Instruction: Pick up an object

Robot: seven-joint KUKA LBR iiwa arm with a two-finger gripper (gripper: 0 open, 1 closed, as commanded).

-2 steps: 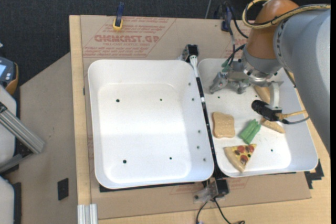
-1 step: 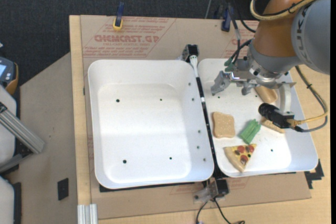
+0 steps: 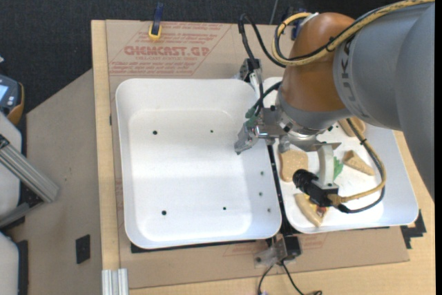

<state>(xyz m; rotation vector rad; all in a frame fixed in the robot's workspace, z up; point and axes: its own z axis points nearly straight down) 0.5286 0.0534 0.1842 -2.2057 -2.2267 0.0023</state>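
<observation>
Grey arm (image 3: 387,59) with an orange band reaches in from the right, high over the right bin (image 3: 407,207). Its tool (image 3: 244,139) hangs at the right wall of the left bin (image 3: 131,148); whether it is clenched or released cannot be told. Tan wedges (image 3: 293,163) lie in the right bin, the closest just right of the tool and apart from it. The others sit farther right and toward the front, near a small green bit (image 3: 338,168).

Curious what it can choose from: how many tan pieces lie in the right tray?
3 visible in the right tray: the left piece by the dividing wall, the right piece further right, the front piece near the front rim. The arm may hide more.
</observation>
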